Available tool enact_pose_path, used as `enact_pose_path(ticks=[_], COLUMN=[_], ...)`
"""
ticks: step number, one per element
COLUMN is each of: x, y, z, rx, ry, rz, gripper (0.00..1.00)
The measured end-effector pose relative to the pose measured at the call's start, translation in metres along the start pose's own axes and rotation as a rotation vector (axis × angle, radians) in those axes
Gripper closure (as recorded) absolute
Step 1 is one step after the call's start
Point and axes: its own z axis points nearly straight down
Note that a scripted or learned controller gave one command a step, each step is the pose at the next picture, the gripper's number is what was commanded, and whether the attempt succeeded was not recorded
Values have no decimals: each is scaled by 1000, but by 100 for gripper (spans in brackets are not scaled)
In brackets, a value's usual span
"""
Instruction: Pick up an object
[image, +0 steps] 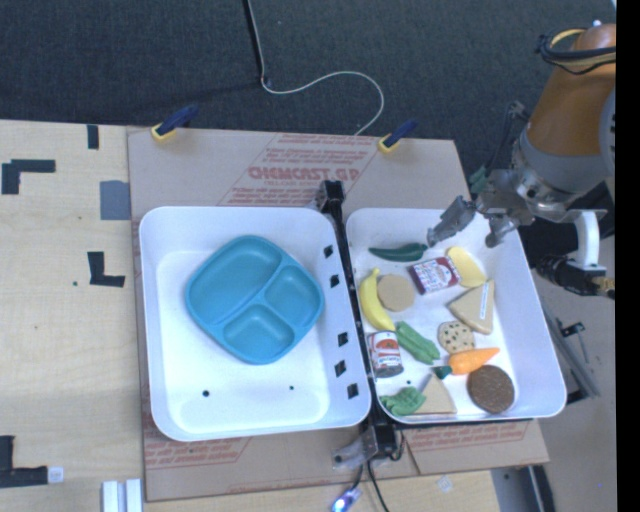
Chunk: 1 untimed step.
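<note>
The arm (570, 120) was grey with a broad orange band above the wrist. Its wrist housing looked metallic grey.

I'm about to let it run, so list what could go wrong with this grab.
1. The food in the right bin lies packed close, so the open claw may catch two pieces or none.
2. The claw hangs near the bin's far rim, above the green pepper and a yellow piece; it could clip the rim.
</note>
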Motion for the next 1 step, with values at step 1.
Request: enact_pose_path(ticks=[1], x=[51], y=[-34], z=[-57], rx=[-3], ry=[2], rz=[-5], gripper=[0])
